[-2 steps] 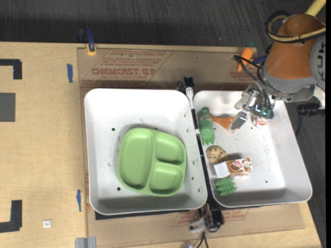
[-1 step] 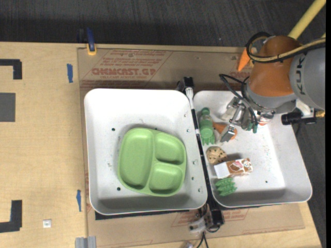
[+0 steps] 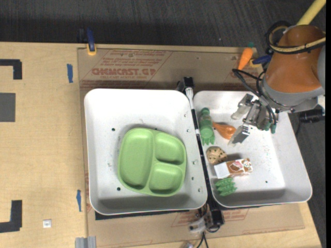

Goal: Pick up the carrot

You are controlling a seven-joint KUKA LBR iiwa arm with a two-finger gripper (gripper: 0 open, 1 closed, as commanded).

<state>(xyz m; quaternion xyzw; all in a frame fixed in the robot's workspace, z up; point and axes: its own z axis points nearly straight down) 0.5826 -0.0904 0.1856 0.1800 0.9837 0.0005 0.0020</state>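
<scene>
- The carrot is seen as a small orange cone with a pale tip, lying flat in the right bin beside a green bottle-shaped toy.
- The gripper is held just right of the carrot; its jaws are spread apart, with nothing gripped.

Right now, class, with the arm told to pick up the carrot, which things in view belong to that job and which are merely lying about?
Belongs to the job:
orange toy carrot
robot's hand

Just lying about:
green divided plastic plate
green bottle-shaped toy
round tan cookie
small red-and-white packet
green leafy toy
</scene>
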